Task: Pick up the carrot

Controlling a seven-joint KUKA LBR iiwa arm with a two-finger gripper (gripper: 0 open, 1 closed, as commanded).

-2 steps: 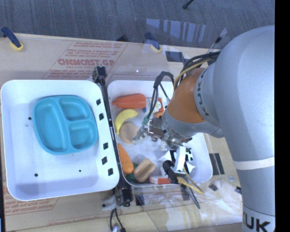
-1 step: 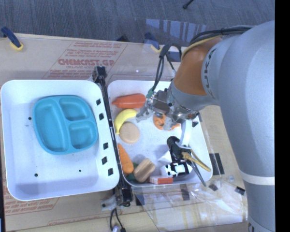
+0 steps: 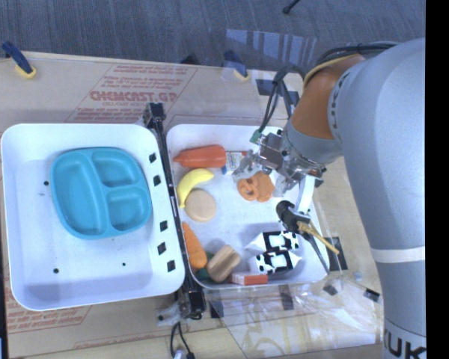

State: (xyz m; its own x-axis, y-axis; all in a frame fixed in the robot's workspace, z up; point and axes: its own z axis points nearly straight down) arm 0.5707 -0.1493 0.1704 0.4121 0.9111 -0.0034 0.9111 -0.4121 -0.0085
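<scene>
The carrot (image 3: 194, 247) is a short orange tapered piece lying along the left wall of the right bin (image 3: 239, 137), near its front. My gripper (image 3: 256, 169) hangs over the middle of that bin, well up and to the right of the carrot. It sits directly above, or touching, a knotted orange toy (image 3: 255, 188); which of the two I cannot tell. The grey arm with its orange band (image 3: 314, 114) comes in from the right.
Also in the right bin are a long red-orange sausage shape (image 3: 200, 156), a banana (image 3: 192, 184), a beige round piece (image 3: 201, 206), a tan bun (image 3: 223, 262) beside the carrot, a black-and-white checkered object (image 3: 277, 253) and a small red-and-white piece (image 3: 248, 279). The left bin (image 3: 22, 215) holds a blue divided plate (image 3: 101, 191).
</scene>
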